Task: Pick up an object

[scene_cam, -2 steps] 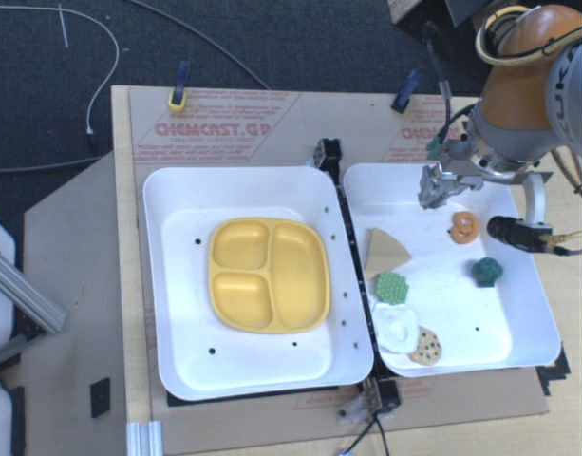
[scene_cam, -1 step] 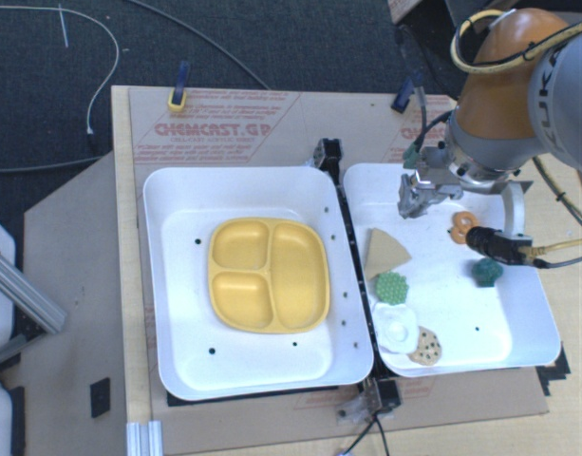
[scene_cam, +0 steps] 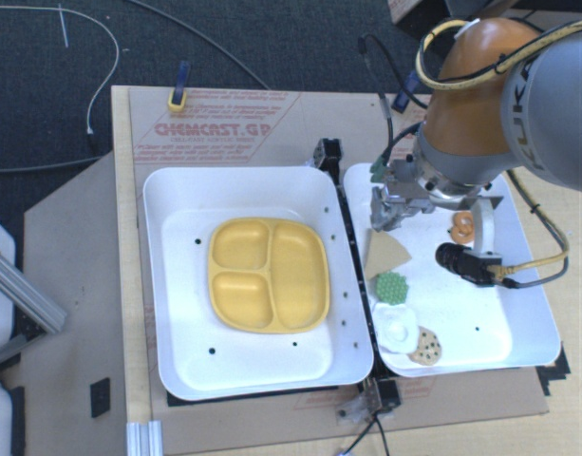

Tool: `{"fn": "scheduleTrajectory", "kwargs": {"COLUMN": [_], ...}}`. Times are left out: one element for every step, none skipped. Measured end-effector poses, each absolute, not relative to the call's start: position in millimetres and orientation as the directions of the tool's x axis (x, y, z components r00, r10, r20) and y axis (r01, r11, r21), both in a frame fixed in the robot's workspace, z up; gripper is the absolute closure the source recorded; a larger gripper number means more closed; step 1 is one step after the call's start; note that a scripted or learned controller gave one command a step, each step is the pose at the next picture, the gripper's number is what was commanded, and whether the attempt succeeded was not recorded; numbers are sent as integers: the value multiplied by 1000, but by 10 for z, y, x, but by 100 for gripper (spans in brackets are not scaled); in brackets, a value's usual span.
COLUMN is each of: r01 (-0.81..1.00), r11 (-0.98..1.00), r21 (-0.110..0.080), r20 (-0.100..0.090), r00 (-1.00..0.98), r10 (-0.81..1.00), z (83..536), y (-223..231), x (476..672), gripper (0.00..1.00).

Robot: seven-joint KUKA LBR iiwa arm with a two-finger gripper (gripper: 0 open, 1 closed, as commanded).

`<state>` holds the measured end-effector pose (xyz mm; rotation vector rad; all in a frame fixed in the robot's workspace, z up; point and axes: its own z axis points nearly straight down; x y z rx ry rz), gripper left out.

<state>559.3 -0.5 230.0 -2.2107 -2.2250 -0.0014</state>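
- Table [scene_cam: 224,126]: tan board printed in red, on dark carpet [scene_cam: 44,84] with loose cables.
- Left bin [scene_cam: 167,207] holds a yellow divided plate [scene_cam: 269,275].
- Right bin [scene_cam: 528,335]: tan wedge [scene_cam: 387,253], green piece [scene_cam: 392,287], cookie [scene_cam: 425,348].
- Gripper [scene_cam: 390,207] low above the wedge; cannot tell its state.

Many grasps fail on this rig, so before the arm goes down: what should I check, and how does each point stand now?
1. Gripper over the right bin: ok.
2. Target below it, tan wedge lying flat: ok.
3. Finger opening: cannot tell.
4. Nothing held yet: cannot tell.
5. Wedge apart from green piece: not ok, they nearly touch.
6. Yellow plate out of the way in left bin: ok.
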Motion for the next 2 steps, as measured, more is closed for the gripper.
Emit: {"fn": "scheduleTrajectory", "kwargs": {"r01": [1000,1000], "r11": [5,4], "r21": [-4,-5], "r20": [3,2], "r00": [-5,-4], "r10": [1000,1000], "z": [2386,2261], "y": [423,827], "x": [5310,5111], "gripper": [100,100]}}
